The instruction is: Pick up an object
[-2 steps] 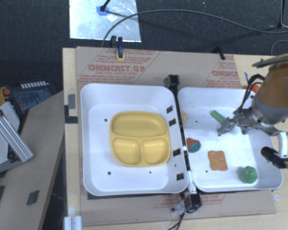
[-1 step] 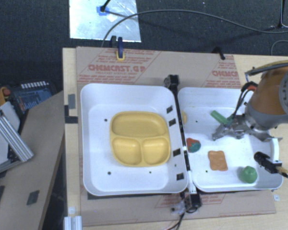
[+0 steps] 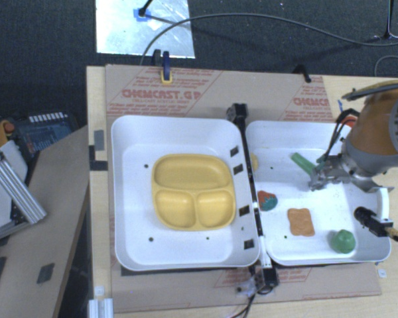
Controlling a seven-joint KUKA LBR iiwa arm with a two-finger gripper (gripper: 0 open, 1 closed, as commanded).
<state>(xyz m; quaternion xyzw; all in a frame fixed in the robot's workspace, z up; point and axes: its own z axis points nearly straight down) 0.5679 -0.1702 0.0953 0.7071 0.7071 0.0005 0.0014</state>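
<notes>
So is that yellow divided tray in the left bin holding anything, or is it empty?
Empty. The yellow tray lies flat in the left bin and all three compartments show bare yellow; the small items are over in the right bin.

A robotics lab: a cardboard-covered bench (image 3: 205,85) bearing two white bins (image 3: 129,144), dark carpet crossed by loose cables (image 3: 285,28), aluminium extrusion (image 3: 13,184) at the left, and the grey-and-orange robot arm (image 3: 378,134) reaching in.

Tray (image 3: 191,191) in L bin (image 3: 129,177); toast (image 3: 300,221) in R bin (image 3: 278,138).
</notes>
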